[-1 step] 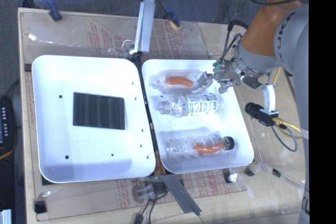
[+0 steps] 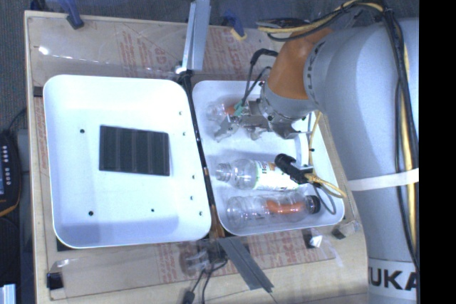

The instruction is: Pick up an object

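Observation:
The right bin [image 2: 328,153] holds three clear plastic bottles. One small crumpled bottle [image 2: 216,111] with an orange bit lies at the bin's upper left. Lower down, a bottle with a green and white label [image 2: 251,174] rests on its side. Along the bin's near wall lies a third bottle with orange inside [image 2: 274,208]. My gripper [image 2: 233,120] is low in the upper part of this bin, right beside the crumpled bottle and possibly touching it. The grey arm with its orange band [image 2: 292,71] comes in from the right and covers the bin's right side.
The left bin [image 2: 64,103] has a dark ribbed rectangle [image 2: 134,149] flat on its floor. A grey metal bar [image 2: 194,32] stands at the back between the bins. Clamps and a bracket [image 2: 242,270] sit at the bench's front edge.

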Controlling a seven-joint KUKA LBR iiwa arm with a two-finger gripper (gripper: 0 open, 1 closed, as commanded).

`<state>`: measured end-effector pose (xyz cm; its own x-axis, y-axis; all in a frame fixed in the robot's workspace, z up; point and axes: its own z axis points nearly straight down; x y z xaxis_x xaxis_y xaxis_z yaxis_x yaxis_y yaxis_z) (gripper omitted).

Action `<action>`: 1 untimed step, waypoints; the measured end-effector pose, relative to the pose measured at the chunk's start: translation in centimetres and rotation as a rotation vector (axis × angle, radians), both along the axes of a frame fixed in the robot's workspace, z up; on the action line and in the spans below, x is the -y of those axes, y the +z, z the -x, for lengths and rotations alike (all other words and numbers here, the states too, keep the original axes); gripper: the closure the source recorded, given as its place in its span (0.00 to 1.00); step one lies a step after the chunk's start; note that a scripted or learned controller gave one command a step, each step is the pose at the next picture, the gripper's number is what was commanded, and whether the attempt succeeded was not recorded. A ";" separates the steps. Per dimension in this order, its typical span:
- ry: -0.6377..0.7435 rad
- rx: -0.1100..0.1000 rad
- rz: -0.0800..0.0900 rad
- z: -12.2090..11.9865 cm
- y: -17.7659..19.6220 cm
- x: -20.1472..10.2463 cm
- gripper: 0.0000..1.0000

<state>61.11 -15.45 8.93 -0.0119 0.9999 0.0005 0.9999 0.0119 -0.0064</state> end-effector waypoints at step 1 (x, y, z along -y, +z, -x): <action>0.000 0.006 0.001 8.0 0.2 3.4 0.00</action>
